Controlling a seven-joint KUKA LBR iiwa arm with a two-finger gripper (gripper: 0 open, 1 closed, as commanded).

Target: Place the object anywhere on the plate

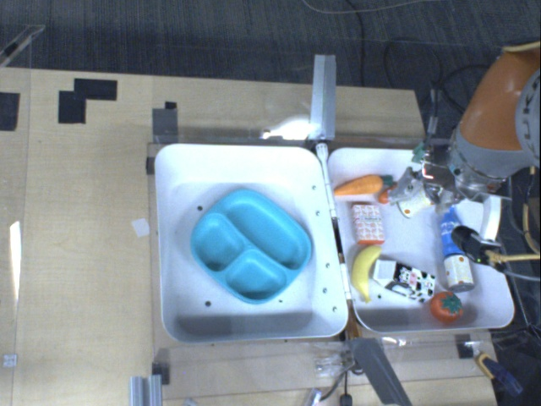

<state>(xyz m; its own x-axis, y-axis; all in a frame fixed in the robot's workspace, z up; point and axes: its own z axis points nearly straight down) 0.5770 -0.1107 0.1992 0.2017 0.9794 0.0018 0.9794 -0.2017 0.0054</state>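
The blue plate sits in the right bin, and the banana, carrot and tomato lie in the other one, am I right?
Not quite: the camera view shows the blue plate in the left bin. The banana, carrot and tomato do lie in the other one.

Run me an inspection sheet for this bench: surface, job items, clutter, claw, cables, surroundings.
Surface: tan bench bearing two white bins, left bin and right bin.
Job's things: blue divided plate in the left bin, nothing on it; which object is meant cannot be told.
Clutter: right bin holds carrot, banana, tomato, small bottle, patterned box.
Claw: claw over the right bin by the carrot.
Cables: black cable on the dark floor.
Surroundings: black markers on the bench.
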